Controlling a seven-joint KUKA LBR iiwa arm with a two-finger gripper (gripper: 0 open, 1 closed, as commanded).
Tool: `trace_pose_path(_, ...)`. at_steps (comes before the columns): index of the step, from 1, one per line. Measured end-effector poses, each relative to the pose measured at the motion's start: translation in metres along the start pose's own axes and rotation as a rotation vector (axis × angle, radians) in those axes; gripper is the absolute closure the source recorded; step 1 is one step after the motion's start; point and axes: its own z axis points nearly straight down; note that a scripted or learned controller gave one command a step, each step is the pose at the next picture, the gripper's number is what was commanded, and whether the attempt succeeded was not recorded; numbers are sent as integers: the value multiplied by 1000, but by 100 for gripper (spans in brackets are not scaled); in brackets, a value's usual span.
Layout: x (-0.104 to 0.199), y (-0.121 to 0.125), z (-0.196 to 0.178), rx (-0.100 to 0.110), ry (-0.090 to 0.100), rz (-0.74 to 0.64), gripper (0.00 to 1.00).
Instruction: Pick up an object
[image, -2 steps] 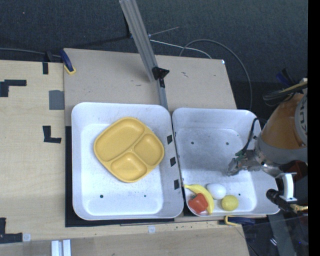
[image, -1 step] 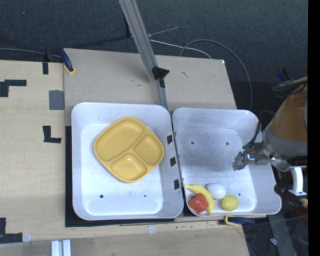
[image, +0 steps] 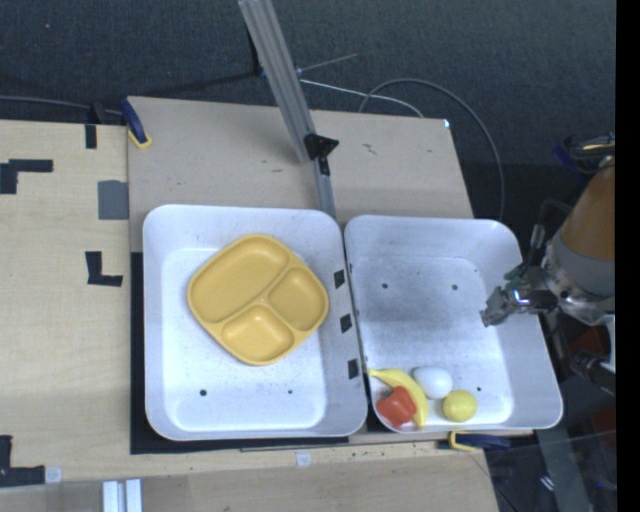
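Fruit is what you are after, and all of it sits bunched in the near corner of the right-hand shallow white plastic bin (image: 470, 250): a curved yellow toy banana (image: 403, 381) with a small red pepper-like piece (image: 397, 405) lying against it, a white egg-shaped ball (image: 433, 380) just right of the banana, and a round yellow lemon-like ball (image: 459, 405) just right of that. Your gripper (image: 497, 310) hangs over the right edge of that bin, well apart from the cluster and farther from you than it; whether the jaws are parted or closed cannot be told from this view, and nothing is visibly between them. To do this step well, you would likely pick the yellow ball, since it has bare floor on its right side, and come straight down so the jaws straddle it left and right. Watch the near wall of the bin, which the ball nearly touches, and the white ball close beside it; a slanted approach could nudge either. Open room is generous over the middle and far part of the right bin, so travel there first. Leave the left bin (image: 165, 300) alone, where a yellow three-compartment plastic plate (image: 258, 298) lies on the counter's (image: 220, 150) side.
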Motion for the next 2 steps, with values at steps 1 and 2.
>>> trace_pose_path(1,0,1,-28,1,1,-1,100)
trace_pose_path(2,57,20,-20,5,3,-6,100)
